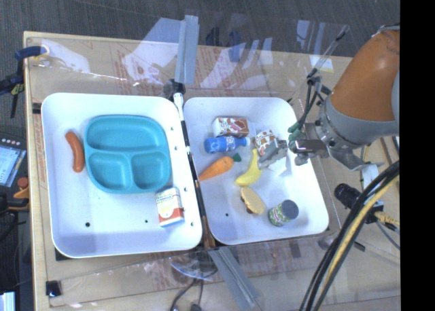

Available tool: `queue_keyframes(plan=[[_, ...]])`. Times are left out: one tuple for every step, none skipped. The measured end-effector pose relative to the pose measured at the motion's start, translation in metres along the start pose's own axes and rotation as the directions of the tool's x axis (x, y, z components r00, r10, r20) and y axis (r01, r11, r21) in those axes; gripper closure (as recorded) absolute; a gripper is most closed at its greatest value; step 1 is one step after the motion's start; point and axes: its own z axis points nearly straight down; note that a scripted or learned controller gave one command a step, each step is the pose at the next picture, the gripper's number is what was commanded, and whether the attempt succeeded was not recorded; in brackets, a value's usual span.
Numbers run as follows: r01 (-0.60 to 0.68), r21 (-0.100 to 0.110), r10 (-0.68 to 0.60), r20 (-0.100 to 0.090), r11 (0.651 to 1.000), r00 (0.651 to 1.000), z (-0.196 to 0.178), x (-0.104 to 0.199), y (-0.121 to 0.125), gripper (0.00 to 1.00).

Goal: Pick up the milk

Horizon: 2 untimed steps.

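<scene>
Claw point(275, 153) over right bin, grip state unclear to you; milk point(169, 207) lies far left, in left bin.

- white bins point(61, 228)
- turquoise divided tray point(128, 151)
- reddish-orange sausage point(75, 151)
- white-and-orange milk carton point(169, 206)
- blue bottle point(223, 144)
- orange carrot point(217, 168), green top
- yellow banana point(250, 171)
- grey arm point(363, 102), orange band
</scene>
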Motion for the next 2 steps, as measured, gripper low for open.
queue_keyframes(plan=[[0.125,0.002,-0.125,0.0,0.992,0.992,0.163,0.038,0.045,0.0],[0.081,-0.002,-0.081,0.002,0.997,0.997,0.193,0.047,0.082,0.0]])
